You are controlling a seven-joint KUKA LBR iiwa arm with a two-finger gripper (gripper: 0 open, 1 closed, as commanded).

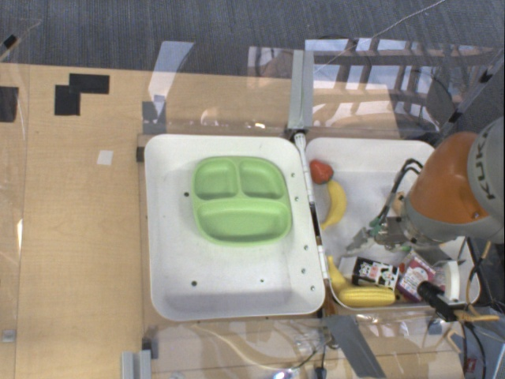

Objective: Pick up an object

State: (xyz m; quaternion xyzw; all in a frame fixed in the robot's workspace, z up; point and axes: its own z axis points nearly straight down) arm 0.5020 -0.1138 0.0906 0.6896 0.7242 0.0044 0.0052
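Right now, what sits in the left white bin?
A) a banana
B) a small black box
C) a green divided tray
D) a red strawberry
C: the green divided tray lies alone in the left white bin, while the fruit and boxes lie in the right one.

Bright even light, glare on clear panels, soft shadows

We see grey carpet (197, 10) across the top, a pale wood bench (71, 235) at left, perhaps clear panels (379, 77) upper right.
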